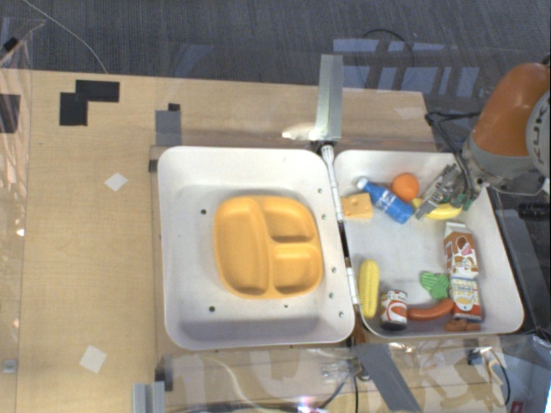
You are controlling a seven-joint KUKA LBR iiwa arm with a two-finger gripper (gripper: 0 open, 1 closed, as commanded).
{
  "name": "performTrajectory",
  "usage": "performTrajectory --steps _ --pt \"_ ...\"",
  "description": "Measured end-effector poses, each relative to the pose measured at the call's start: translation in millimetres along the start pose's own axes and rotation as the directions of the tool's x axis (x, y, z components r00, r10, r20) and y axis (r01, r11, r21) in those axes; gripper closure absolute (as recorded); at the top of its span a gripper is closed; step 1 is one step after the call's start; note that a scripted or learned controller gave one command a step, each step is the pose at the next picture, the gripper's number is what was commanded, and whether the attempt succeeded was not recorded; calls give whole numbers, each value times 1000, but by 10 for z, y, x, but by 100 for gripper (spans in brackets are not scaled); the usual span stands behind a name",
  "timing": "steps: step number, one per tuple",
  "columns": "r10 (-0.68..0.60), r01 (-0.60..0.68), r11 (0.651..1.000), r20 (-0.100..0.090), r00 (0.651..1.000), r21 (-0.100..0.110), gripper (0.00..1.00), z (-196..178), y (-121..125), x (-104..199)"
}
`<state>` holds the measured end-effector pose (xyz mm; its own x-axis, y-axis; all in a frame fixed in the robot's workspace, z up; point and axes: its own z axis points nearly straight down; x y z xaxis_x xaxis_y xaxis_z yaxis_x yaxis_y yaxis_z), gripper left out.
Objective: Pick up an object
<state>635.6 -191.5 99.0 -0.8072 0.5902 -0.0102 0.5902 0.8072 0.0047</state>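
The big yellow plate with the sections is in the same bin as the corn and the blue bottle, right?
Not quite. The camera view shows the yellow plate alone in the left bin. The corn and blue bottle lie in the right bin.

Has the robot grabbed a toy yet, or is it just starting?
Nothing looks picked up yet. The gripper is low in the right bin, right at the banana beside the orange; whether it grips is unclear. Lifting is still left. The yellow tray sits in the left bin.
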Motion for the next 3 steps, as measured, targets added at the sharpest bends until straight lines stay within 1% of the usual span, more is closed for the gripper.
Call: performTrajectory --steps 1,2,3 --pt "487 -487 873 -4 873 4 100 -941 419 235" --pt "588 -588 809 -3 809 5 100 39 17 539" --pt "610 -610 793 -3 793 1 100 -965 801 611"
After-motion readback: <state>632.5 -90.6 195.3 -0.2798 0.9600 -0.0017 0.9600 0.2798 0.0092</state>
